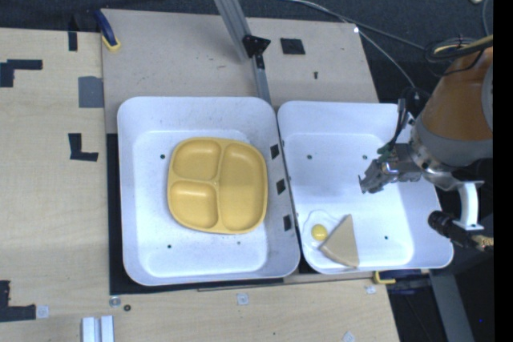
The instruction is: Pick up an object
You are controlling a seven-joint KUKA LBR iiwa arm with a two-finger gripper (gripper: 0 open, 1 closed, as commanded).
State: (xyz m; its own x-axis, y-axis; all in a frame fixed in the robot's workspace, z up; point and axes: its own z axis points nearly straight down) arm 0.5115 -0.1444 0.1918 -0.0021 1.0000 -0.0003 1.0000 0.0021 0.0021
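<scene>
right bin (pixel 321 120) taken as landmark. gripper (pixel 373 182) hangs over right bin floor, near its middle, toward arm side; arm (pixel 453 104) enters across bin's right rim. claw state: cannot tell, tips dark and small. nothing seen between them. tan wedge-shaped object (pixel 342 243) lies in right bin's near portion, well below gripper, apart from it. small yellow round object (pixel 319 233) just left of wedge. yellow divided plate (pixel 217 185) sits in left bin (pixel 136 172), beside right bin.

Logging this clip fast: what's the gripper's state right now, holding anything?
Gripper: cannot be told; hovers above the right bin, nothing visibly held.
</scene>
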